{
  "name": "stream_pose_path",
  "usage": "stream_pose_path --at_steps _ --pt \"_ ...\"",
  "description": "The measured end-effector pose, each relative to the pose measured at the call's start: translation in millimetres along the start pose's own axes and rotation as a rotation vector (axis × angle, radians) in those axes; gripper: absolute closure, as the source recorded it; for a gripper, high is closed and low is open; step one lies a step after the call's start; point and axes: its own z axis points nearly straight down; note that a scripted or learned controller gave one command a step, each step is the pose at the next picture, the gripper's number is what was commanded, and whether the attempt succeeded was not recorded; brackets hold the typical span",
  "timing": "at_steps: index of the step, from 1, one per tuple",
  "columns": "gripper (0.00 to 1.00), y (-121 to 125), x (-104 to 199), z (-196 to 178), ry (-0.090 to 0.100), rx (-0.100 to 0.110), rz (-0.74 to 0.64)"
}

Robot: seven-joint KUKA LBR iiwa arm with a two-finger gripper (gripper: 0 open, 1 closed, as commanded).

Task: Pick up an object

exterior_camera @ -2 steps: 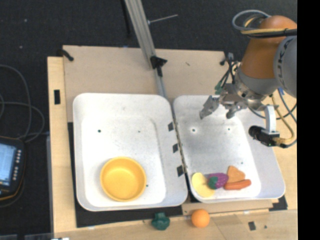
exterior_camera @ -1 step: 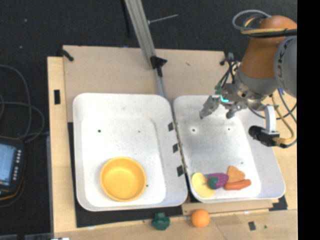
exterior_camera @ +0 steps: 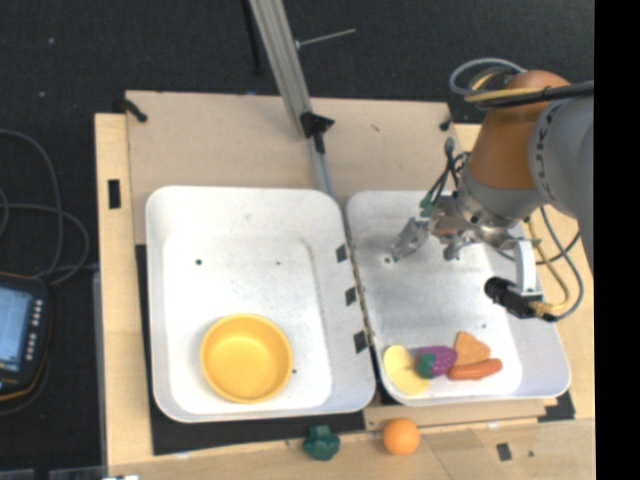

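Observation:
The gripper [exterior_camera: 430, 243] hangs over the upper middle of the right bin [exterior_camera: 400, 298], its two grey fingers spread apart with nothing between them. Along the right bin's near edge lie a pale yellow piece [exterior_camera: 398, 365], a purple and green toy [exterior_camera: 433, 361], an orange wedge [exterior_camera: 470, 347] and a red-orange carrot-like toy [exterior_camera: 476, 370]. All of these sit well below the gripper, apart from it. A yellow bowl [exterior_camera: 246, 357] rests in the lower part of the left bin [exterior_camera: 240, 238].
An orange ball [exterior_camera: 400, 436] and a dark green toy [exterior_camera: 321, 443] lie on the bench in front of the bins. A slanted metal rail [exterior_camera: 285, 58] reaches down to the gap between the bins. Cables trail from the arm's wrist [exterior_camera: 520, 288] over the right bin.

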Motion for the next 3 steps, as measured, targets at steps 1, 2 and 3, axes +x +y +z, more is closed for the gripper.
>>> stream_pose_path --at_steps 1,2,3 --pt "0.00 -5.0 -1.2 62.9 0.001 0.001 0.000" --pt "0.00 -4.7 -2.0 66.2 0.001 -0.004 0.001" --pt "1.00 -3.9 -2.7 55.0 0.002 -0.007 0.007"
